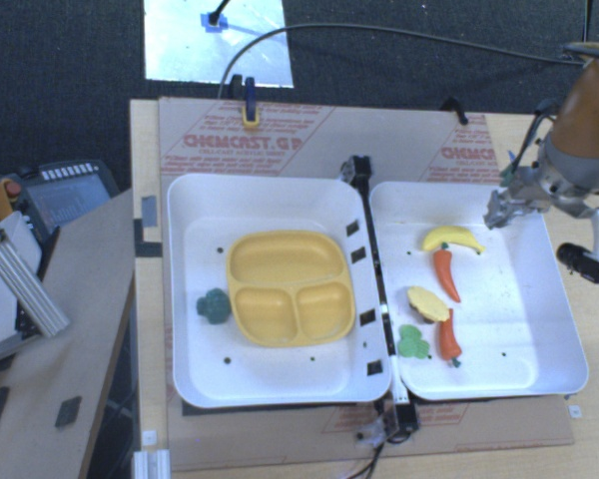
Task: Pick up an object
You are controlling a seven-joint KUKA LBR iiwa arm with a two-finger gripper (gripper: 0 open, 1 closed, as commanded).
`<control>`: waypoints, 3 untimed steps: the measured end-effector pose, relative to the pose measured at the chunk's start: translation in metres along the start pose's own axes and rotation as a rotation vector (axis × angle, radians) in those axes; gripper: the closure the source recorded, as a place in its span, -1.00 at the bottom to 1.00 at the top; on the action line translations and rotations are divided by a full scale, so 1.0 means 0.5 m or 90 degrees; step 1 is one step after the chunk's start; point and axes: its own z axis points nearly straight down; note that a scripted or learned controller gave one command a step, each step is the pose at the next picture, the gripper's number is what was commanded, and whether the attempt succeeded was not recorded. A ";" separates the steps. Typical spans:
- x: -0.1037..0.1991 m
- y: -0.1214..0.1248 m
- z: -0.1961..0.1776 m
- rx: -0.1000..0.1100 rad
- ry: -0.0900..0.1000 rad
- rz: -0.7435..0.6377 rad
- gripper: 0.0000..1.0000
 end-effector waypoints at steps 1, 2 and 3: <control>0.001 -0.002 -0.088 0.000 0.000 0.000 1.00; 0.002 0.002 -0.176 -0.001 0.000 -0.001 1.00; 0.001 0.006 -0.285 -0.001 -0.001 -0.002 1.00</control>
